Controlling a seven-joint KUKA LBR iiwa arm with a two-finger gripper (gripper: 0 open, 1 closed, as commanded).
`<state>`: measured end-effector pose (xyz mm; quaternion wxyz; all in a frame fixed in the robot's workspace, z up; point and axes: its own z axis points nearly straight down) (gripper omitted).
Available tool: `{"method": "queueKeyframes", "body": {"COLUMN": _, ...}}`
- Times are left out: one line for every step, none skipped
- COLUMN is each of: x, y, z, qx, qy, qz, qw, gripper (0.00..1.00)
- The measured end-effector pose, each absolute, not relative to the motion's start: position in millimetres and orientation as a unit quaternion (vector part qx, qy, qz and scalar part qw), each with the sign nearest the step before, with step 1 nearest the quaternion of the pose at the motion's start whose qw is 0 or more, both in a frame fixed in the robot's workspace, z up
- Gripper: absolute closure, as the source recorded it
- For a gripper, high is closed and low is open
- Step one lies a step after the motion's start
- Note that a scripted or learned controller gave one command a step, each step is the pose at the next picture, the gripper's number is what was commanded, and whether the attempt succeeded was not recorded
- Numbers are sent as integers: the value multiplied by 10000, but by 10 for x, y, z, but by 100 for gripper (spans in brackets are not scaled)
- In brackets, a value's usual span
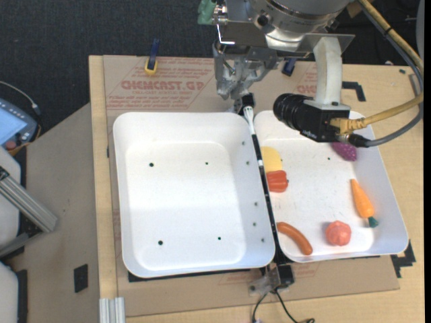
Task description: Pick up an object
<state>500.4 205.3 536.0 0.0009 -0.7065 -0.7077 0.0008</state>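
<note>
- While hovering over the back rim where the left bin and right bin meet, the fingers carrying nothing visible; spread or pressed together, impossible telling from this angle.
- Judging the step: approaching, with no object picked yet.
- Lying nearest, just forward of the fingers and slightly toward the arm's side: a yellow piece, touching a red-orange piece.
- Lying farther forward: a sausage, a pink ball, a carrot; a purple item sitting off to the arm's side.
- Probably needing next: moving forward over the yellow piece, then descending clear of the shared rim.
</note>
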Motion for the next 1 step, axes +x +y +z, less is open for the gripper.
{"method": "queueKeyframes", "body": {"x": 4779, "y": 1841, "z": 4931, "qx": -7077, "qy": -7065, "qz": 31, "qw": 14, "gripper": 100}}
